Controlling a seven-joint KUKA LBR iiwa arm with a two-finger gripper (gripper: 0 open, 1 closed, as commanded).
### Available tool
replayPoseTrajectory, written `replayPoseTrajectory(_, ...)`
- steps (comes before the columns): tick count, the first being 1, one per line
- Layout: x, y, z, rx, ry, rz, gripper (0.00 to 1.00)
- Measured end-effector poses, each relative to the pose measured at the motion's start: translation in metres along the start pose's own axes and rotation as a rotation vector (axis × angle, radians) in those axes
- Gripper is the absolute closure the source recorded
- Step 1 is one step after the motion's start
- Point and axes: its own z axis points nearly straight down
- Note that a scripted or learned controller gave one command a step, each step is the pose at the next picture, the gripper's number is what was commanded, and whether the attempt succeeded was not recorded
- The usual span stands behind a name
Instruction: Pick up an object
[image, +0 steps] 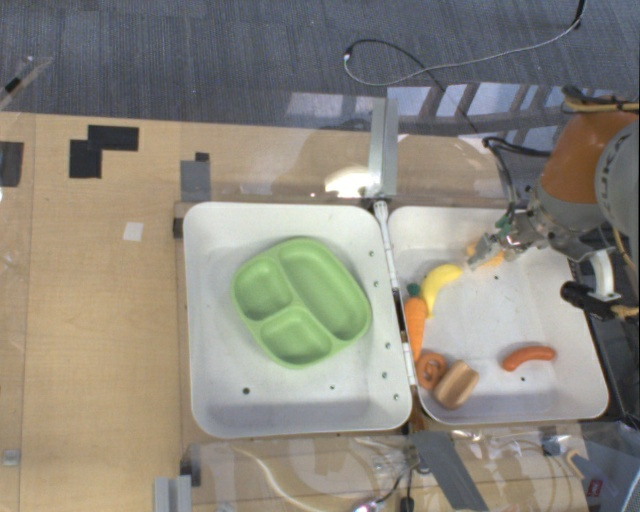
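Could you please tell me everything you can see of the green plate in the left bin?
The green plate is a light green, rounded-square dish that looks like plastic. Raised ridges divide it into three compartments: one at upper left, a long one along the right and one at the bottom. All three look bare. It lies flat and right side up, turned at a slant, near the middle of the left bin, touching only the bin floor.
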Motion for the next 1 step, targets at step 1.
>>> replayPoseTrajectory(1,0.0567,0.0235,-0.0796,0.008,0.005,0.162,1.0)
